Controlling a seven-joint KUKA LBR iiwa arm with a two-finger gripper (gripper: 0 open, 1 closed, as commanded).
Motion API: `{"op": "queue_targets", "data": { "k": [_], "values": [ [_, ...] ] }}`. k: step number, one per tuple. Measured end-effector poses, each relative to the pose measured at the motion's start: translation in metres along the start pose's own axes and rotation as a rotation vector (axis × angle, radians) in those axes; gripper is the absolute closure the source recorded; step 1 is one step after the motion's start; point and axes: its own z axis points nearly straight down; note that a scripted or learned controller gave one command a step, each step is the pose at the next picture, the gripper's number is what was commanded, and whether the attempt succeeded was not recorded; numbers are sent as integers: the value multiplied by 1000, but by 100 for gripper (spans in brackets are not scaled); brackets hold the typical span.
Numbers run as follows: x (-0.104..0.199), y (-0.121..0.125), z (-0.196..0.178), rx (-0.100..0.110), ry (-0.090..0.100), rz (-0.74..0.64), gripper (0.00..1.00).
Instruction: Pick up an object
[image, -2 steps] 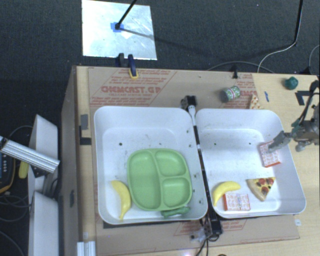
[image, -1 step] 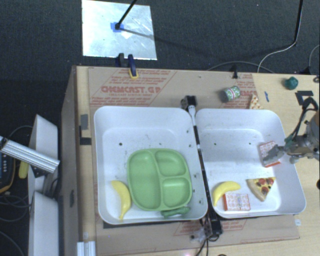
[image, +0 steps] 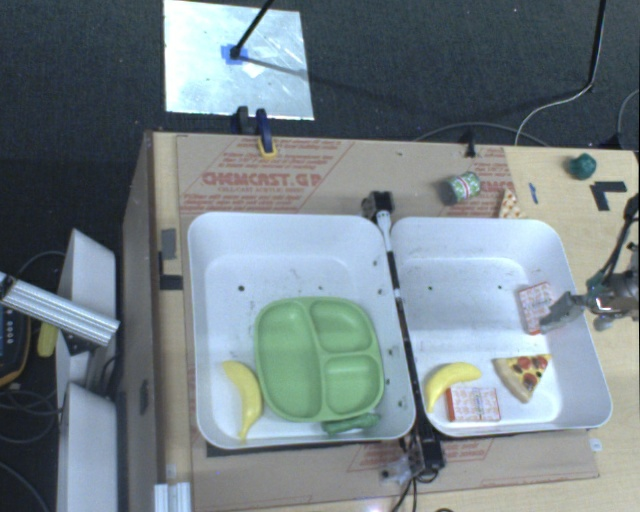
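- Small card (image: 534, 303), white with red print, sits in the right bin (image: 470, 240) near its right wall, tilted. It is the likeliest target, judging by where the arm is.
- Pincer (image: 560, 310) reaches in over the right rim, its tip just beside or touching the card's right edge. Too small and blurred to tell which.
- Cannot tell how wide the pincer stands, nor whether it has hold of anything. The card looks as if it rests on the bin floor or leans on the wall, not lifted.
- Other things in the right bin, along the near edge: a pizza slice (image: 523, 374), a red-and-white packet (image: 473, 403) and a banana (image: 447, 381). Banana and packet are touching or nearly so; the pizza slice lies a little apart to the right.
- Left bin (image: 290, 240) holds a green divided plate (image: 320, 358) with a second banana (image: 243, 396) just beside its left edge.
- On the bench (image: 300, 175) behind the bins: a small can (image: 463, 186) on its side and a blue-and-yellow clip (image: 264, 132) at the far edge.
- Progress, as a judgement: the approach looks done and the pincer is at the object. Closing on the card and lifting it clear of the bin are left; nothing shows as picked up yet.
- Risk: a flat card against a wall gives little to grip and may slip or slide away.
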Motion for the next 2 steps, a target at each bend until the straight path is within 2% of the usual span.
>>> {"op": "queue_targets", "data": {
  "k": [1, 2],
  "values": [
    [1, 35, 46, 3, 2, -3, 0],
    [1, 5, 75, 3, 1, -1, 0]
  ]
}}
